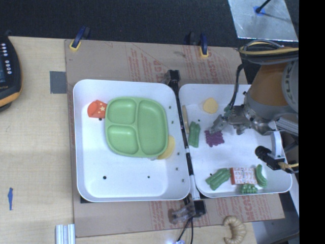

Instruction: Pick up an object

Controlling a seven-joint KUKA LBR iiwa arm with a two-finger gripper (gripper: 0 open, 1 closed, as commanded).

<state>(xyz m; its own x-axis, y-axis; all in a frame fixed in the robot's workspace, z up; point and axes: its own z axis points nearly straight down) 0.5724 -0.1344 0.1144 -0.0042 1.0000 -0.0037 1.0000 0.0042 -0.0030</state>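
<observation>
Purple grapes (214,138), a small plastic toy, lie in the right bin (223,166), near its middle and a bit toward the left. My end effector (227,122) hangs just above and to the right of them. Its metal parts are dark and mixed together from this angle, so I cannot tell how it stands, and I see nothing held in it.

Most of the arm (271,88) is cut off at the right. A yellow thing (168,147) is half hidden under the green divided plate (137,126) in the left bin (127,182), and a red piece with a star (97,109) looks out from the plate's left edge.

Around the grapes the floor of the bin is free, with a green pickle (194,134) just beside them on the left and a pale yellow disc (210,105) further up. More green pieces (218,178) and a small carton (243,175) crowd the lower edge. The carton has red print, too small for me to read. The cardboard (127,60) on the bench (30,151) carries red writing, also not readable.
</observation>
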